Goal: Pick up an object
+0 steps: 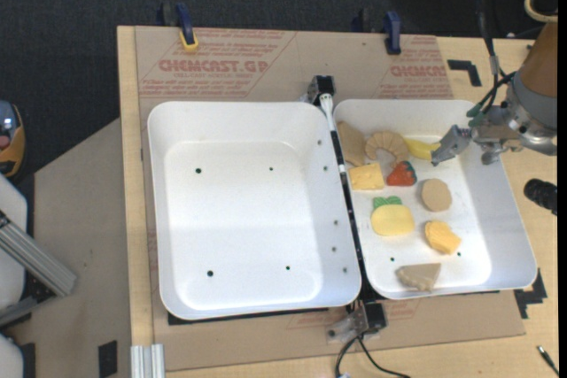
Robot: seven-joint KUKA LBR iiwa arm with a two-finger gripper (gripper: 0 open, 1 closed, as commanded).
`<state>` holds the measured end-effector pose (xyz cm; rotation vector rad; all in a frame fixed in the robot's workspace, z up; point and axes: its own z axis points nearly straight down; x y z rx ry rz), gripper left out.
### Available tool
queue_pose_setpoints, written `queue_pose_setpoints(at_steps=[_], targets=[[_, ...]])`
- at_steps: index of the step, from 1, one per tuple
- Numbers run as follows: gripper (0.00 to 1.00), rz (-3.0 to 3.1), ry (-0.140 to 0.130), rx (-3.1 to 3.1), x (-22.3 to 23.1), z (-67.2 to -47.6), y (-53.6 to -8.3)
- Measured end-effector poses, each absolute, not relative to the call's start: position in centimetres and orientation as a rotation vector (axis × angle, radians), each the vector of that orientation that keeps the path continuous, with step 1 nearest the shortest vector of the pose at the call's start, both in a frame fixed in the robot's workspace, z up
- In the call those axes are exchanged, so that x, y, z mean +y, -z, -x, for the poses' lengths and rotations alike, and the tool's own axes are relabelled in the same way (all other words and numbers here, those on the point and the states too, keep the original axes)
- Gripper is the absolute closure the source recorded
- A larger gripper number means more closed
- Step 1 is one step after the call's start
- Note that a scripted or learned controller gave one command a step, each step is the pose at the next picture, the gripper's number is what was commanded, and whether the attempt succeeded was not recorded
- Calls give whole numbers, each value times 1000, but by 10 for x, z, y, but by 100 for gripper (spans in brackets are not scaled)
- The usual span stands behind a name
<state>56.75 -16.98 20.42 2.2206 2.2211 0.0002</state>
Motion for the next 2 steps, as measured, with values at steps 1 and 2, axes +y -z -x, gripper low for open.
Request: queue_pose_setpoints(at_steps=[1,2], targets=[[0,-2227,2,2222,-176,-565,-80],[100,-2219,-2,2217,-177,-567,-96]])
